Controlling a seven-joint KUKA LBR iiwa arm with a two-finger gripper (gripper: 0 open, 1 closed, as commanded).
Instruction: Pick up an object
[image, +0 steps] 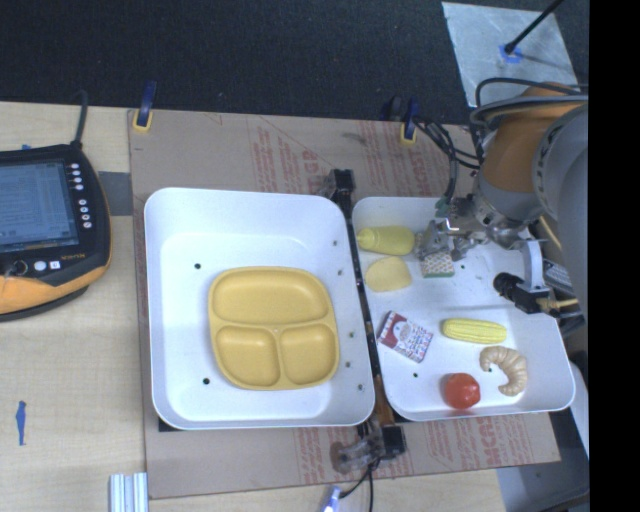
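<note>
Six items lie near the gripper (440, 243); one yellow tray (272, 327).

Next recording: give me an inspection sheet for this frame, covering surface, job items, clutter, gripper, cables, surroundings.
Surface: cardboard-covered bench, two white bins side by side.
Job items: right bin holds a corn cob, croissant, tomato, red-and-white packet, two yellow pieces.
Clutter: yellow divided tray in left bin.
Gripper: gripper low over right bin's far end; finger state unclear.
Cables: black cables behind right bin.
Surroundings: teach pendant left.
</note>
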